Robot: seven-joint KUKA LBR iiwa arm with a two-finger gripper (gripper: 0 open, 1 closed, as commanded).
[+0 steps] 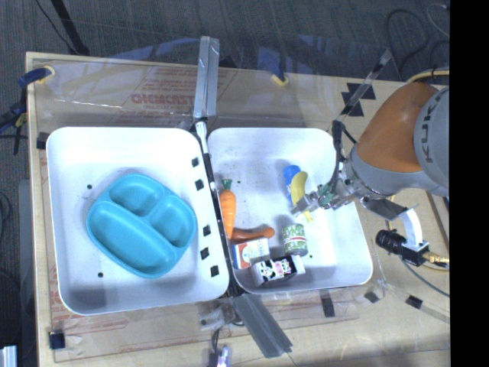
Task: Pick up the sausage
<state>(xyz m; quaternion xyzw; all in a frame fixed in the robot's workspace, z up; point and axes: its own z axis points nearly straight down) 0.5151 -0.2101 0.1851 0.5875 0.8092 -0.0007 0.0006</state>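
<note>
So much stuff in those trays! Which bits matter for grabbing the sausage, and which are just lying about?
For the job:
- sausage, brown, in the right bin
- gripper, above that bin

Lying about:
- carrot
- banana
- small can
- two cartons
- blue divided plate in the left bin

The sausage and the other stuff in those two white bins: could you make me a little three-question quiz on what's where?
1. True or false: the sausage lies in the right bin.
2. What sits in the left bin? A) a blue divided plate B) a carrot C) a can
3. Fill in: the orange vegetable standing along the right bin's left wall, just above the sausage, is a ____.

Key: 1 true; 2 A; 3 carrot. The gripper hovers near the yellow and blue item, apart from the sausage.
</note>
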